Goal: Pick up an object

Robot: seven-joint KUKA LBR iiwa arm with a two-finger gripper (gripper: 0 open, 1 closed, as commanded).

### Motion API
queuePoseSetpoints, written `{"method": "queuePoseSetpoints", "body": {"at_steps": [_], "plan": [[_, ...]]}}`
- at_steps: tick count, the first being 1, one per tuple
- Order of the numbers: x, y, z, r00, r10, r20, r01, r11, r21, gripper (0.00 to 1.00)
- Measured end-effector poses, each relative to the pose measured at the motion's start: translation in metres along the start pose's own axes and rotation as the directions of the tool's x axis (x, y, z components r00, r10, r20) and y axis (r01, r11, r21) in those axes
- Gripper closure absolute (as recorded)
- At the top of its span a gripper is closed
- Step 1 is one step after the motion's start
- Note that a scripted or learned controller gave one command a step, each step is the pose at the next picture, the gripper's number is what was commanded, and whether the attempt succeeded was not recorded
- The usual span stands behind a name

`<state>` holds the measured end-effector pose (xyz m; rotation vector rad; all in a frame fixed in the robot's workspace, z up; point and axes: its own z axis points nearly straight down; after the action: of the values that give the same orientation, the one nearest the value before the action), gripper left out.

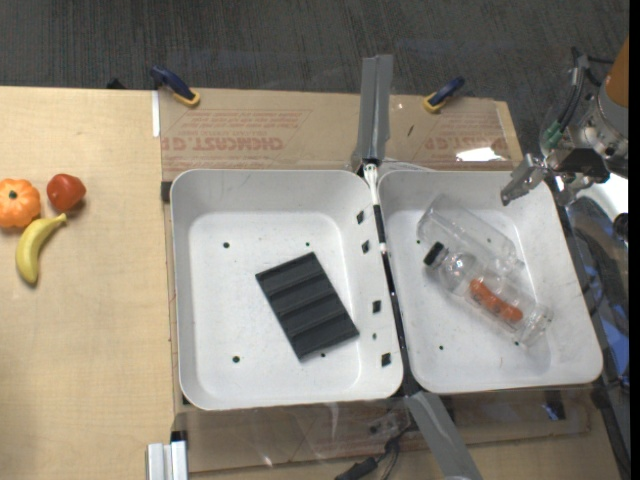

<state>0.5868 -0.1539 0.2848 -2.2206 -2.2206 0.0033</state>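
Nearest the camera, at the bottom of the view, grey brackets and a cable (365, 465) sit below the seam where the two bins meet.

Just beyond, the left bin (200, 368) holds a dark ribbed block (306, 305), lying flat a little toward five o'clock of the bin's middle, its long axis running from eleven to five o'clock. It stands apart from every wall.

The right bin (570, 358) holds a clear plastic bottle (482, 268), lying on its side, stretched from eleven o'clock to five o'clock across the bin floor. Something orange (497, 299) shows through the clear plastic near its five o'clock end, and a small black piece (432, 255) lies by its nine o'clock side.

Off at nine o'clock, on the bare wooden tabletop (90, 368), a banana (34, 248) lies just beside an orange fruit (16, 204) and a red one (66, 191).

At two o'clock of the right bin, the end effector (527, 180) hangs over the bin's far right corner, with the grey arm (590, 128) behind it. It is well apart from the bottle and holds nothing; whether its fingers are spread or closed I cannot tell.

Farthest, a cardboard sheet (250, 128) lies behind the bins, pinned by two clamps (176, 85) at its far edge, with a grey upright bar (374, 108) between them.
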Motion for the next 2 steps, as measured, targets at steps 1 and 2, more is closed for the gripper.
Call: {"method": "queuePoseSetpoints", "body": {"at_steps": [1,2], "plan": [[-0.0058,-0.0083,0.1179,0.997,-0.078,-0.001,0.078,0.997,0.001,0.00],[-0.0059,-0.0081,0.1175,0.997,-0.078,-0.001,0.078,0.997,0.000,0.00]]}}
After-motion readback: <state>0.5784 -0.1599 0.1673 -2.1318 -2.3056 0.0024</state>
